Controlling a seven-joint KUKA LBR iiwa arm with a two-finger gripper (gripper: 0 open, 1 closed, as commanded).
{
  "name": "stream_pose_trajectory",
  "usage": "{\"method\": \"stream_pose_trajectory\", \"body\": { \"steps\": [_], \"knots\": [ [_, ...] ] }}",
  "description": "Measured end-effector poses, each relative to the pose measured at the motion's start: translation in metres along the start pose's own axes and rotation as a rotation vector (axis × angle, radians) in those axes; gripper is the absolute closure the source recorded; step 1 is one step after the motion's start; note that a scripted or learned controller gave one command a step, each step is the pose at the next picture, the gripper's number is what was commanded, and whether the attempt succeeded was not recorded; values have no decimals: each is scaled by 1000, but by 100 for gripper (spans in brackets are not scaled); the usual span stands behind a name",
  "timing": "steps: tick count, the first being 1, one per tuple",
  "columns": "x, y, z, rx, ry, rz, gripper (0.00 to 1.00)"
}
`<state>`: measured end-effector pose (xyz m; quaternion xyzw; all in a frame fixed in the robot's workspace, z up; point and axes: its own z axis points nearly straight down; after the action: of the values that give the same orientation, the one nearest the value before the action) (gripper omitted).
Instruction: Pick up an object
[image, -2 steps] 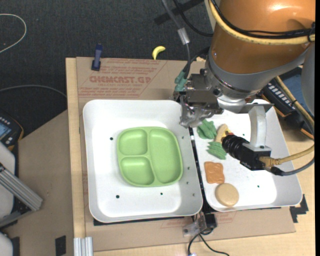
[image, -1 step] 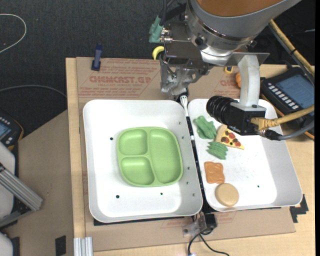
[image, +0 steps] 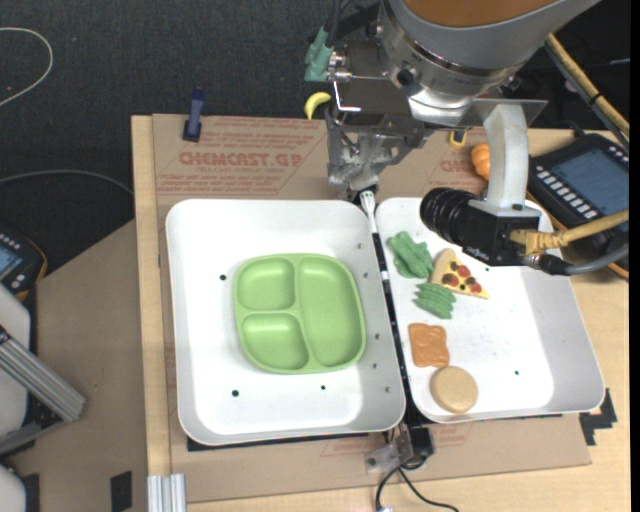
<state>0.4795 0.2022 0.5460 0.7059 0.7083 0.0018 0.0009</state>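
My gripper (image: 358, 178) hangs over the far edge of the bench, just above the seam where the two white bins meet. It is apart from all the toy food. In the right bin (image: 545, 340) lie a green leafy piece (image: 407, 252), a pizza slice (image: 461, 274), a smaller green piece (image: 434, 299), an orange toast-like piece (image: 429, 345) and a tan round biscuit (image: 454, 389). A green divided plate (image: 298, 312) sits in the middle of the left bin (image: 195, 300).
A black cylindrical unit (image: 465, 226) on a white bracket sticks out from the arm over the right bin's far corner. A cardboard sheet (image: 240, 150) lies behind the bins. A tablet-like device (image: 585, 180) rests at the far right.
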Motion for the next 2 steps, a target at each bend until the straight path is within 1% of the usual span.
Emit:
{"method": "stream_pose_trajectory", "body": {
  "steps": [1, 2],
  "knots": [
    [-59, -3, 201, 21, -8, 10, 100],
    [-23, -2, 230, 11, -2, 1, 100]
  ]
}}
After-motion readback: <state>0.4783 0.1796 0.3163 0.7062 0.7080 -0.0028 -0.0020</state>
